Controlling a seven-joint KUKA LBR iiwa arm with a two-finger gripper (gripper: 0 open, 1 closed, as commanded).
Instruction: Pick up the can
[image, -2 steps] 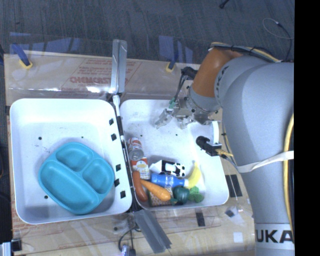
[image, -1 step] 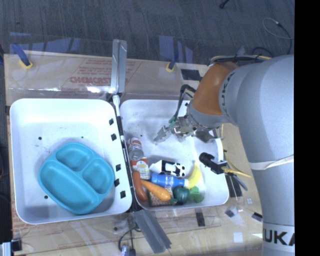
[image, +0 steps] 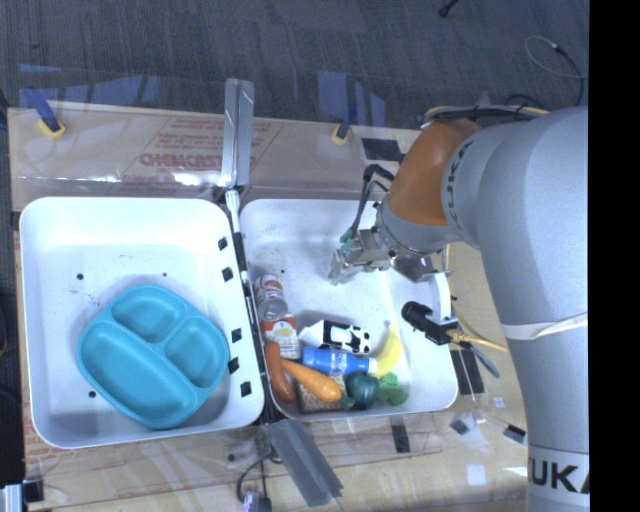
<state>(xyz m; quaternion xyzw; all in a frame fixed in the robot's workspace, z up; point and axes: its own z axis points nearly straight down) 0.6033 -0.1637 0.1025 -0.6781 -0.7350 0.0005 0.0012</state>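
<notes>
The can is silvery with a red and white label. It lies in the right bin against its left wall, at the top of a pile of items. My gripper hangs over bare bin floor in the upper middle of the right bin, up and to the right of the can and apart from it. I see nothing held in it. The grey arm with its orange band reaches in from the right.
Below the can lie an orange carrot, a blue bottle, a black-and-white toy, a yellow banana and green items. A blue divided plate sits in the left bin.
</notes>
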